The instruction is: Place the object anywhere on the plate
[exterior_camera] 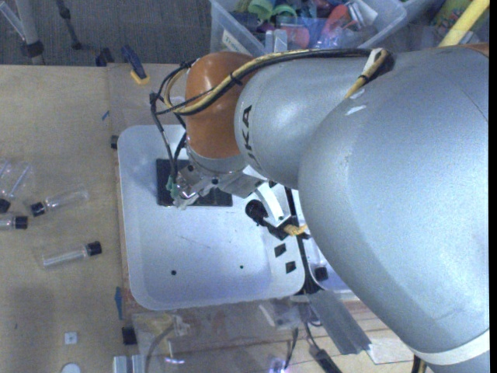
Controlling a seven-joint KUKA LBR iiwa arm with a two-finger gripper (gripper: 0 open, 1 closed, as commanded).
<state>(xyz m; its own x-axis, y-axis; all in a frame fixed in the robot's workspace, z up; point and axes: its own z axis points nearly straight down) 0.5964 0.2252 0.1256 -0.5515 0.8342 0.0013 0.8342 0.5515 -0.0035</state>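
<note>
A flat black plate (165, 179) lies in the left white bin (155, 263), near its far left corner. My gripper (182, 194) hangs right over the plate, low and close to it. A small green thing (172, 184) shows at the gripper's tip, against the plate; I cannot tell whether it is held or lying there. The grey arm with its orange band (213, 99) hides much of the plate and nearly all of the right bin.
Several clear vials with black caps (70, 252) lie on the wooden bench left of the bin. A clear tub of colourful toys (311, 10) stands at the back. A blue clamp (137, 66) sits by the bin's far left corner.
</note>
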